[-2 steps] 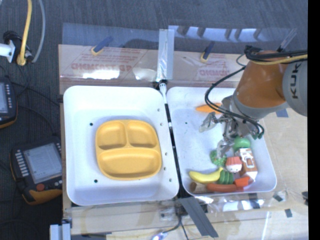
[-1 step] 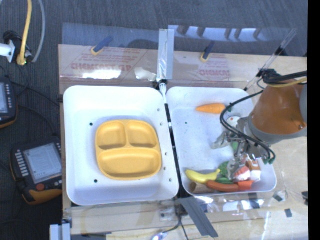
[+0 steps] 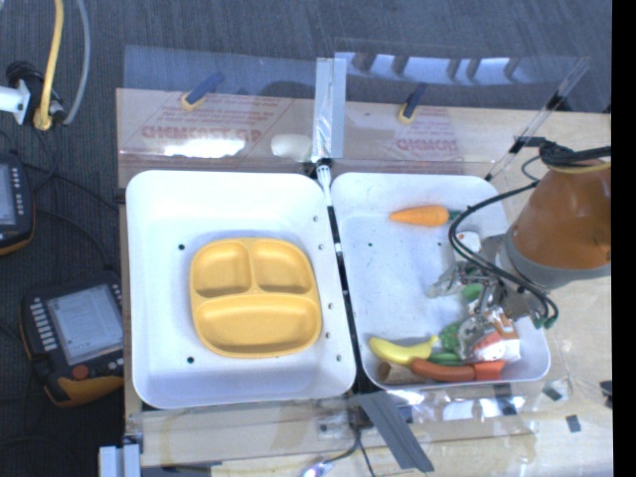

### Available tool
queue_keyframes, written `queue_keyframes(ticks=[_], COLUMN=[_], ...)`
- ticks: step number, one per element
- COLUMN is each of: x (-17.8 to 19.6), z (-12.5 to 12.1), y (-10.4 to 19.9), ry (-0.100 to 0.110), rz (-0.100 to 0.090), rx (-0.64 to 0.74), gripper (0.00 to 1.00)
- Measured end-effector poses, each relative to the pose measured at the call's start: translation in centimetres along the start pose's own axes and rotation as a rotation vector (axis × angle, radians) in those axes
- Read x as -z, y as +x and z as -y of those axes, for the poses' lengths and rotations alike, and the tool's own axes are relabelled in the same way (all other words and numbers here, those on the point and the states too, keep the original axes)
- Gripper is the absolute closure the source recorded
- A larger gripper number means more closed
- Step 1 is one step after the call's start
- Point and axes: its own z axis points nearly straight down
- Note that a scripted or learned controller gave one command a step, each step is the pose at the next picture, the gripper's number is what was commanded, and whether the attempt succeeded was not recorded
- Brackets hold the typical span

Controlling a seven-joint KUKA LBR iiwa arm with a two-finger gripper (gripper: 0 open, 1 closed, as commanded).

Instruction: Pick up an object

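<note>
The right bin (image 3: 388, 266) holds an orange carrot (image 3: 420, 216) near its far side. A yellow banana (image 3: 400, 349), a red pepper-like piece (image 3: 442, 370), a green piece (image 3: 452, 333) and a white and red item (image 3: 497, 349) lie crowded in its near right corner. My gripper (image 3: 475, 301) hangs low over that corner, just above the green piece and the white and red item. Cables and the wrist hide much of it. I see nothing clearly between its fingers.
A yellow divided tray (image 3: 256, 296) lies in the left bin (image 3: 164, 266). The orange-banded arm (image 3: 566, 222) crosses the right bin's right rim. Black cables (image 3: 467, 222) loop over the bin near the carrot.
</note>
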Motion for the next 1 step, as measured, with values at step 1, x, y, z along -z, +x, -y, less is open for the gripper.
queue_keyframes(ticks=[1], x=[-0.21], z=[0.04], y=[-0.65], ry=[-0.017], rz=[-0.016], rx=[0.073], gripper=[0.0])
